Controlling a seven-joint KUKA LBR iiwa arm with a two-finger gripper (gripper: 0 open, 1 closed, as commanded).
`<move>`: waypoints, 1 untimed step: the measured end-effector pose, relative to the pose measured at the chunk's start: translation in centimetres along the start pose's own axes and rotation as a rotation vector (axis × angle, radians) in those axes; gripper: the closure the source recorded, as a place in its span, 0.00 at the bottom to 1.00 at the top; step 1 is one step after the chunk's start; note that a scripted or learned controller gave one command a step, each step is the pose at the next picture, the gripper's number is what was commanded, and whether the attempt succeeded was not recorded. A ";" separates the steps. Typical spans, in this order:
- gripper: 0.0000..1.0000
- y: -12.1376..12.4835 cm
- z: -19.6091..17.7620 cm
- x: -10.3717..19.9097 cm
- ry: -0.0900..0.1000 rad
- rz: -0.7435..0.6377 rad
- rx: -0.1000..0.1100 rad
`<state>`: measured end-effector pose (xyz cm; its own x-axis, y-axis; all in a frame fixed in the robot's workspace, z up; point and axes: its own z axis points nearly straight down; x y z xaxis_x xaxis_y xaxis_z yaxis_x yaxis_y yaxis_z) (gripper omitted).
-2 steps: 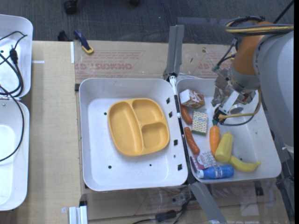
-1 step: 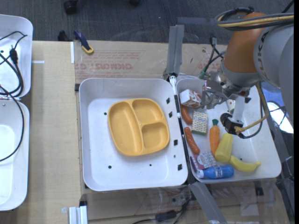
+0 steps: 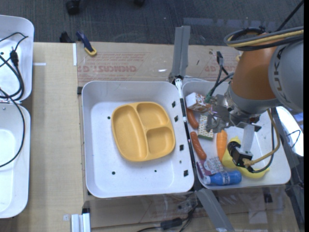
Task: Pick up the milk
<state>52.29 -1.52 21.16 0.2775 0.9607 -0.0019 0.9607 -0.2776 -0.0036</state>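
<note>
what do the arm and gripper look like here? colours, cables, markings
The arm is rounded and grey, with a broad orange band above the wrist and dark lettering, partly cut off, on the grey shell. Yellow and black cables loop over its top. The gripper is dull grey metal, blocky.

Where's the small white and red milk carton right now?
The small white and red milk carton sits in the right white bin's far left corner, just above a red sausage.
</note>
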 end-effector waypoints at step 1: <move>1.00 -3.5 -2.1 0.8 0.000 -0.093 0.000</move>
<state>49.22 0.25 23.32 0.1873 0.9823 -0.0017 0.9823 -0.1873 -0.0039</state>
